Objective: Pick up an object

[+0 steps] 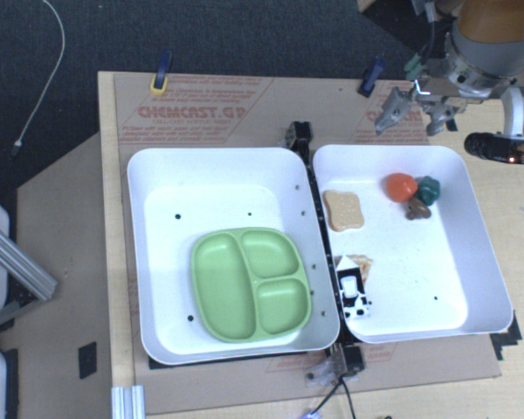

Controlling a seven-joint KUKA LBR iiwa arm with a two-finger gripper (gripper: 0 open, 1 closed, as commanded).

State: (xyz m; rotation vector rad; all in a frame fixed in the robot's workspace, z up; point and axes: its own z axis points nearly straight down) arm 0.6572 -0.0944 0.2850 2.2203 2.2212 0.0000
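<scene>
a green plate (249, 284) sits in the left bin (157, 182) while the gripper (413, 112), fingers spread and empty, hovers beyond the right bin (472, 260).

Robotics lab: cardboard-topped bench (210, 112), clamps (161, 74), white bins (148, 234), loose cable (44, 77).

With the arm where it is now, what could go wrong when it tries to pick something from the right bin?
1. The orange ball, teal piece and brown piece lie bunched together, so the fingers may catch two things or push them apart.
2. The bread slice lies flat; the fingers may slide over it.
3. The black-and-white toy lies against the bin wall, leaving little room for one finger.
</scene>
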